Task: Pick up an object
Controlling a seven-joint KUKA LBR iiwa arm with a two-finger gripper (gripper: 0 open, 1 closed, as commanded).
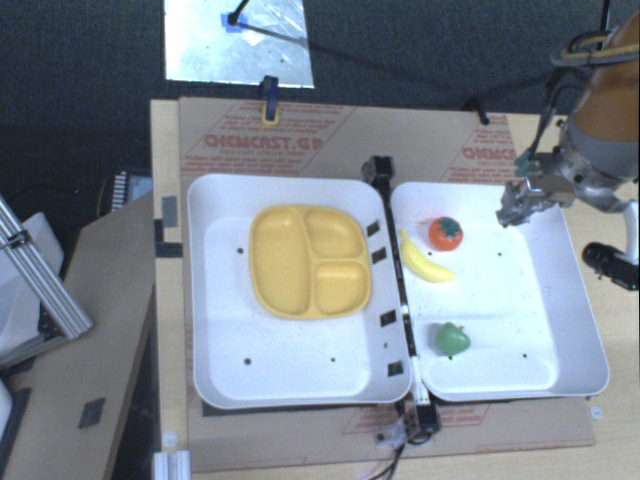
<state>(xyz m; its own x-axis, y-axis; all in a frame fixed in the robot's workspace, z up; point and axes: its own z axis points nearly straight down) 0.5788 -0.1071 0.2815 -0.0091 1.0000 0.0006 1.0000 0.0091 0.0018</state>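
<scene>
From my overhead camera I see the end effector hanging over the far right part of the right bin, with nothing between its tips that I can make out; whether it is spread wide or drawn narrow I cannot tell at this size.

Taking the tomato as my landmark: it sits in the right bin, well to the left of the end effector. The banana lies just beside it, toward the nearer left, almost touching. The green pepper rests well apart from the tomato, toward the near edge. Across the divider, in the left bin, lies a yellow divided plate.

I judge the tomato the closest candidate. It looks like a light, hard toy: smooth and round, so likely to slip. I would close across its widest middle, coming straight down, approaching from the side away from the banana.
</scene>
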